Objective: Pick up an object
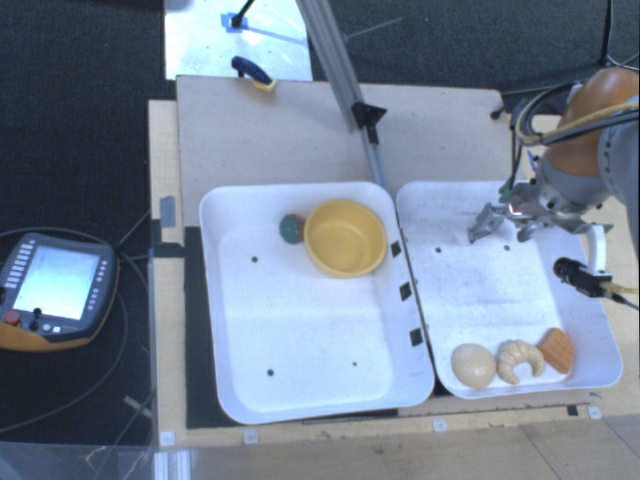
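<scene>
My gripper point(505, 230) hangs over the far part of the right bin point(480, 288), its fingers point(484, 225) spread open with nothing between them. At that bin's near edge lie three food items in a row: a cream bun point(474, 365), a croissant point(520, 359) and an orange waffle piece point(558, 349). They lie well toward the near edge from the gripper. The left bin point(300, 338) has a yellow bowl point(345, 238) at its far right, and a small green ball point(291, 229) touches the bowl's left side.
A slanted metal pole point(335, 53) ends at a black clamp point(367, 118) just behind the bins. A black plug on a cable point(580, 276) hangs over the right bin's right rim. A teach pendant point(50, 290) lies on the floor at left.
</scene>
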Motion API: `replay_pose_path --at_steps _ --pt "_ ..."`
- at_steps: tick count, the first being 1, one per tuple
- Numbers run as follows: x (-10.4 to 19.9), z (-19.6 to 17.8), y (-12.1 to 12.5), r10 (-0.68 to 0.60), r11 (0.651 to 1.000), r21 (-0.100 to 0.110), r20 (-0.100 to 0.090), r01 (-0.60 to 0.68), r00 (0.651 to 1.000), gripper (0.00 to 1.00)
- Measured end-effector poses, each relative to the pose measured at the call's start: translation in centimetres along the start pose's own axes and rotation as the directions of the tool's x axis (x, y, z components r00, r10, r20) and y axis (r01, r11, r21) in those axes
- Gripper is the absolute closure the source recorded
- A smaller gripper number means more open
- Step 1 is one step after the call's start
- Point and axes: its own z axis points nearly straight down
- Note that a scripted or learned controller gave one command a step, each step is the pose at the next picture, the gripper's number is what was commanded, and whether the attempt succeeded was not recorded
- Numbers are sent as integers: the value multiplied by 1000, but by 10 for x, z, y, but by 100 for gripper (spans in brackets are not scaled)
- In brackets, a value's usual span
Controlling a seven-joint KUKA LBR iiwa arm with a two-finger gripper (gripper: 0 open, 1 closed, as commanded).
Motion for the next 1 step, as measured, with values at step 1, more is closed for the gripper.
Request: replay_pose_path --at_steps 1 --pt "0 20 0 0 1000 -3 1 0 1000 0"
